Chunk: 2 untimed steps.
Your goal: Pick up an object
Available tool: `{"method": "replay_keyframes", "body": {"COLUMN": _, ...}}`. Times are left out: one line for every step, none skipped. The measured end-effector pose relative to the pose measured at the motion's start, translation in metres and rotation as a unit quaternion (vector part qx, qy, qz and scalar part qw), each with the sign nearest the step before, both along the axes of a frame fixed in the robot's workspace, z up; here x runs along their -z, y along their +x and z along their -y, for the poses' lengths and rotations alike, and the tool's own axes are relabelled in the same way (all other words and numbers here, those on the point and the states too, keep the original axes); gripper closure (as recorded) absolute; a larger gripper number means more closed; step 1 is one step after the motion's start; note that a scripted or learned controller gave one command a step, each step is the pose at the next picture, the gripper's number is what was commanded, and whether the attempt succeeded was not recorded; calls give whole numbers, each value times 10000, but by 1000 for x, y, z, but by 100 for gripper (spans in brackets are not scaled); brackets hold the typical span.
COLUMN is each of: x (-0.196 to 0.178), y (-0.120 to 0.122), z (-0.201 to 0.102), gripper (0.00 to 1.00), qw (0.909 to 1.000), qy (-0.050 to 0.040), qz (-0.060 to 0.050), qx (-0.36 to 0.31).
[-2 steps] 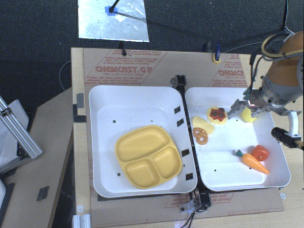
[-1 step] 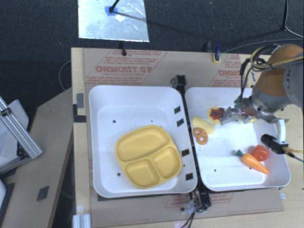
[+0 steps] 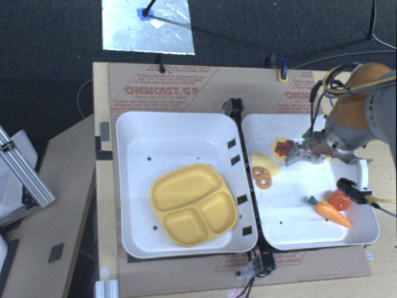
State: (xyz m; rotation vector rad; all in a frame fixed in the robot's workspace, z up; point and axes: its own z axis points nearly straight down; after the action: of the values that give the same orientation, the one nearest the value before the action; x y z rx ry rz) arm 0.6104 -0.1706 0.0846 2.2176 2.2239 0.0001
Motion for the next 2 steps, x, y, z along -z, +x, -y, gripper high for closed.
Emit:
{"method": "replay_keyframes", "body": {"x": -11, "y": 1, "z": 0, "gripper": 100, "qw": 10000, "qy": -3, "qz": 11, "qx": -6}}
{"method": "replay_keyframes", "body": {"x": -73, "y": 10, "z": 2, "gripper": 100, "qw": 10000, "qy": -8, "qz": 34, "qx": -15}}
